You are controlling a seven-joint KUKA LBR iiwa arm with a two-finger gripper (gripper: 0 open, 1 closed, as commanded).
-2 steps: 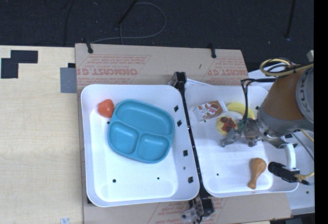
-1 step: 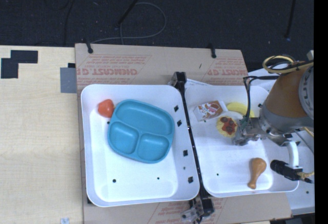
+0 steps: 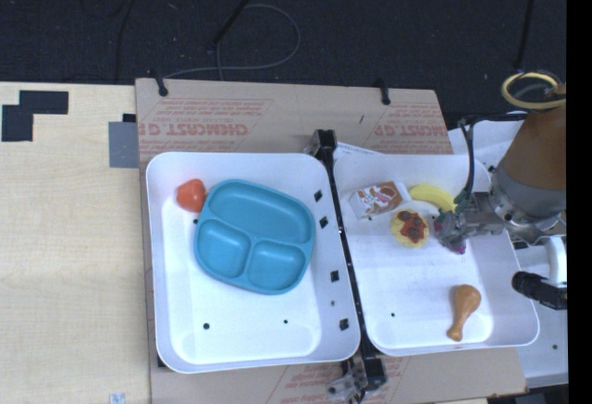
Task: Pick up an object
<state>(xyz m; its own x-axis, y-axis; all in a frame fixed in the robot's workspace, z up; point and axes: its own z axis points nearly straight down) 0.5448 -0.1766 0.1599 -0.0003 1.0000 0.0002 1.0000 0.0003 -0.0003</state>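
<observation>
The gripper (image 3: 453, 231) is hanging low over the right bin (image 3: 416, 337) near its right wall, just beside a small yellow and red piece (image 3: 410, 228), and whether anything is caught in it I cannot tell. A banana (image 3: 432, 196) and a red and white packet (image 3: 378, 199) are lying toward that bin's far edge, and a drumstick (image 3: 462, 308) is lying near its near right corner. In the left bin (image 3: 185, 337), a blue divided tray (image 3: 254, 236) is sitting in the middle with a red-orange fruit (image 3: 191, 195) touching its far left corner.
</observation>
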